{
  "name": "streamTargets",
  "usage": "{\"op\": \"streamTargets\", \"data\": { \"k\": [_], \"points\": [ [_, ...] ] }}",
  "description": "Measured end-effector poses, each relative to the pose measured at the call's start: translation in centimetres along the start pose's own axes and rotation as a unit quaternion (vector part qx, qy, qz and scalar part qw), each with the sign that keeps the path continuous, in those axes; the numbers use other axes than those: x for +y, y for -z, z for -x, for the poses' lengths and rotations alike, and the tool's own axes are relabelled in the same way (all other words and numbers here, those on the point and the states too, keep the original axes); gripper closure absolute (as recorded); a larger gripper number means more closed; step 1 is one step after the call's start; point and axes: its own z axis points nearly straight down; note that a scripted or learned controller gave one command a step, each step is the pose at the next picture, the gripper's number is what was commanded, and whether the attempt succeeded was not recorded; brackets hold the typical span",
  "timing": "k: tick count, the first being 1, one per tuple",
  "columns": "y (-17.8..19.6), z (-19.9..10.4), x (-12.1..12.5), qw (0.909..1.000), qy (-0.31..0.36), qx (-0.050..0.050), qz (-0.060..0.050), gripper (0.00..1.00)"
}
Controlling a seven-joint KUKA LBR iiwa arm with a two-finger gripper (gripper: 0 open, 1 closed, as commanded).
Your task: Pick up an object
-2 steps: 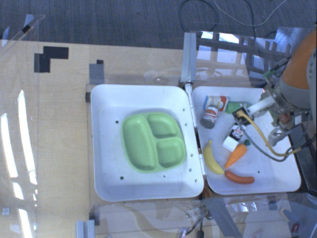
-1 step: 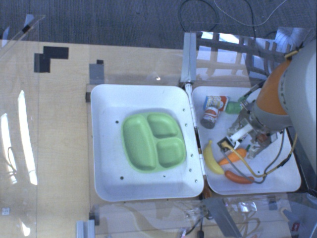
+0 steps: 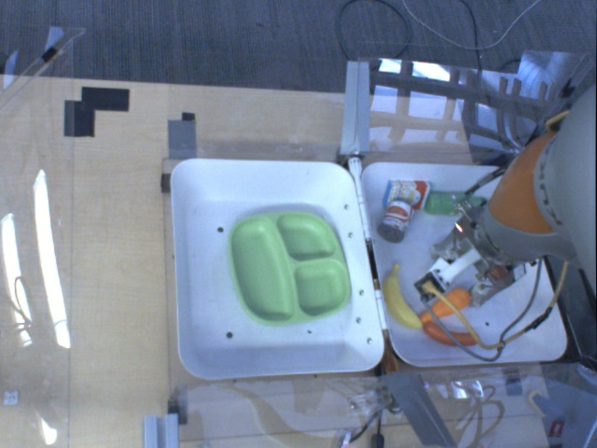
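Approach step: tool [image 3: 466, 278], grip state can't be told, sits low by carrot [image 3: 446, 330] & banana [image 3: 399, 297] nr right bin's [image 3: 552, 342] front edge; next, likely close on one.

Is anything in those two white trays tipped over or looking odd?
The small red-and-white labelled can lies on its side in the right white bin, above the yellow banana. The green divided plate sits flat; nothing looks spilled.

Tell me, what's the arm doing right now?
Gripper over right bin, beside carrot and banana. No grasp visible. Can lies apart.
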Motion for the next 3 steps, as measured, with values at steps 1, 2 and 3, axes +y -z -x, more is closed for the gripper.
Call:
{"op": "streamTargets", "data": {
  "k": [1,2,3],
  "points": [
    [6.4,1.7,2.4,0.9999,0.001,-0.013,-0.006,0.0],
    [16.1,-1.0,9.4,0.9996,0.022,-0.013,-0.005,0.0],
    [3.9,-2.7,3.0,0.9956,-0.092,-0.015,-0.007,0.0]
  ]
}}
